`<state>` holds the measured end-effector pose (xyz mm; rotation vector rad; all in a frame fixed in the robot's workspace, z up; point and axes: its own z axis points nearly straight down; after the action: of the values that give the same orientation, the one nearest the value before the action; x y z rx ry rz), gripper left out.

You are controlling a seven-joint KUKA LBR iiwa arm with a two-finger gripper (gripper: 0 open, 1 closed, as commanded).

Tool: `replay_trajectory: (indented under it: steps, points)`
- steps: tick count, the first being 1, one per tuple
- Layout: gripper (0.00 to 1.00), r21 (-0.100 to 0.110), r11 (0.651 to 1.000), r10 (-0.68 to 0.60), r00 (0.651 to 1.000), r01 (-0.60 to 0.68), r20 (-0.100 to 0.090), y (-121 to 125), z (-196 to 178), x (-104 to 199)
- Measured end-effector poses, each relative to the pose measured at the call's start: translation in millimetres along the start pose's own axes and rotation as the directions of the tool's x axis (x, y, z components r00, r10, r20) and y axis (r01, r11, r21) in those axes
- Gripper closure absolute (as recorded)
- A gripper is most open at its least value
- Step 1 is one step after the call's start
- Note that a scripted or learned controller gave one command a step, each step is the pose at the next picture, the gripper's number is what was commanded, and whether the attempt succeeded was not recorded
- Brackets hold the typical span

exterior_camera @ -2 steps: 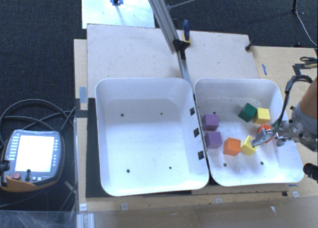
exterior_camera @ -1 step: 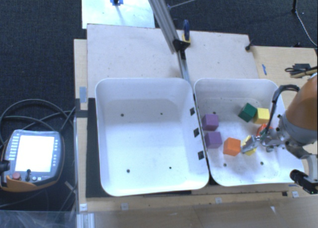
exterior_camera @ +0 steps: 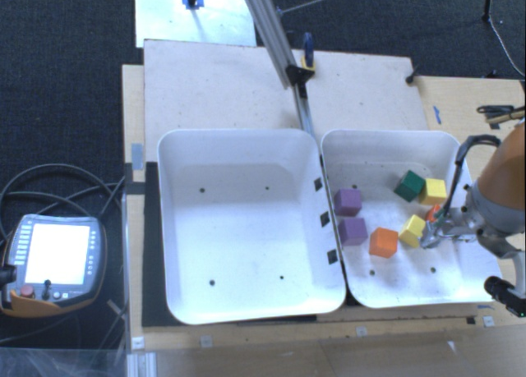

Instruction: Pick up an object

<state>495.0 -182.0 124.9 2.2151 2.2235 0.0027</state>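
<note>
Several small blocks lie in the right bin (exterior_camera: 394,285). Two purple blocks (exterior_camera: 348,199) (exterior_camera: 353,230) sit by its left wall, with an orange block (exterior_camera: 383,242) just right of the lower one. A green block (exterior_camera: 409,185) and a yellow block (exterior_camera: 435,190) rest side by side near the back right. A second yellow block (exterior_camera: 412,229) lies mid-bin, and my gripper (exterior_camera: 431,234) is low in the bin right against its right side. A bit of something reddish (exterior_camera: 432,214) peeks out just above the gripper, mostly hidden by it.
The left bin (exterior_camera: 246,285) stands beside the right one, divided by their touching walls. A slanted metal pole (exterior_camera: 267,18) rises behind the bins. A teach pendant (exterior_camera: 53,264) with cables lies at the far left.
</note>
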Motion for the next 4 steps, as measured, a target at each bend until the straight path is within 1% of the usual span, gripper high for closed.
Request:
replay_trajectory:
  steps: [1, 2, 3, 4]
  points:
    - [1.0, -0.005, 1.0, 0.0, 1.0, 0.0, 0.003, 3, -62, -7]
    - [1.0, -0.005, 1.0, -0.002, 1.0, 0.002, 0.002, 12, -114, -1]
    - [1.0, -0.003, 1.0, -0.001, 1.0, 0.001, 0.001, 14, -145, -1]
    - [1.0, 0.0, 1.0, -0.007, 1.0, 0.007, -0.002, 30, -148, 46]
